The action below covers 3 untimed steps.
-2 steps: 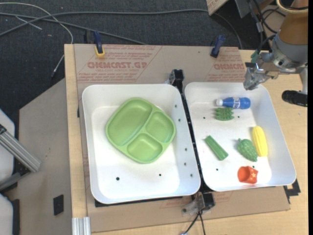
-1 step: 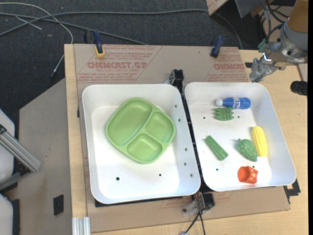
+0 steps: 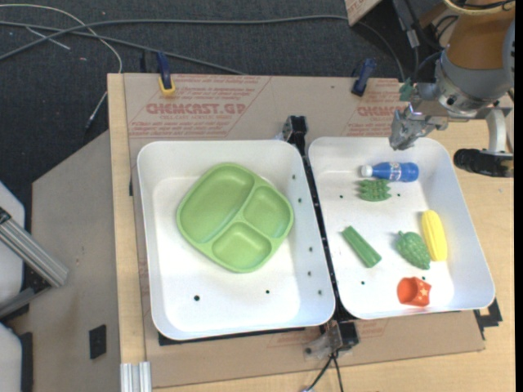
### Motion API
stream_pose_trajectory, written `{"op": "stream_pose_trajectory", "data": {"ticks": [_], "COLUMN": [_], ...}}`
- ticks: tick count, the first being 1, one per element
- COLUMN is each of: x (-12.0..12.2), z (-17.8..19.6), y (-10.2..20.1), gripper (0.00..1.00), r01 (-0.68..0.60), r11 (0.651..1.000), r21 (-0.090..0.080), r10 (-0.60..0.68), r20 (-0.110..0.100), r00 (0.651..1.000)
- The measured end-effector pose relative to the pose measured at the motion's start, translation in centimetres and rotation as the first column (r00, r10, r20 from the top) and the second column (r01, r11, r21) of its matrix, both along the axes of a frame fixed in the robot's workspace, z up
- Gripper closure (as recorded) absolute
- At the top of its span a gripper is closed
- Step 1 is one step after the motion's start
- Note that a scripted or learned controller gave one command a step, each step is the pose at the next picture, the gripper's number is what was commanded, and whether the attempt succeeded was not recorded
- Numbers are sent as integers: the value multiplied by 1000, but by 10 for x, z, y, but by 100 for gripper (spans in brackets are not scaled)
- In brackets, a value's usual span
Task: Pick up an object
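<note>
While the arm [image 3: 478,39] reached in from the right, the worktop [image 3: 204,96] held two white bins side by side. A big green plate [image 3: 235,216] with three parts lay in the left bin [image 3: 163,300]. Small things lay in the right bin [image 3: 466,284]: a blue bottle [image 3: 391,171] on its side near the back, a green bumpy toy [image 3: 375,190] touching it in front, a green stick [image 3: 360,246], a yellow corn [image 3: 433,234], a green leafy toy [image 3: 413,250] and a red toy [image 3: 413,291].

The end effector [image 3: 404,135] hung over the back of the right bin, just behind the bottle. It held nothing, and I could not tell if it was released or clenched.

The bottle looked like the closest pick. To do it well, I think the end effector should come straight down over the bottle's middle and pinch across its thin sides. It should stay off the bumpy toy so that it does not push it.
</note>
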<state>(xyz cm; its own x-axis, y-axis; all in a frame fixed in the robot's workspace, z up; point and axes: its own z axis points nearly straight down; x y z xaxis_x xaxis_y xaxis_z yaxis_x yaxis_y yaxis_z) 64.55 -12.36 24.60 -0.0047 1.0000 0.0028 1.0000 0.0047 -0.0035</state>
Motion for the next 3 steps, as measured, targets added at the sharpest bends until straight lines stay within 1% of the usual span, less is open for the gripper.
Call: {"op": "stream_pose_trajectory", "data": {"ticks": [1,2,3], "x": [-13,-32,-45], "z": [7,-5,-19], "y": [57,116,170], "gripper": [100,100,100], "r01": [-2,-1,-2], "r11": [1000,1000,1000], "r21": [1,1,1], "r10": [2,1,2], "r20": [2,-1,-2], "r00": [1000,1000,1000]}}
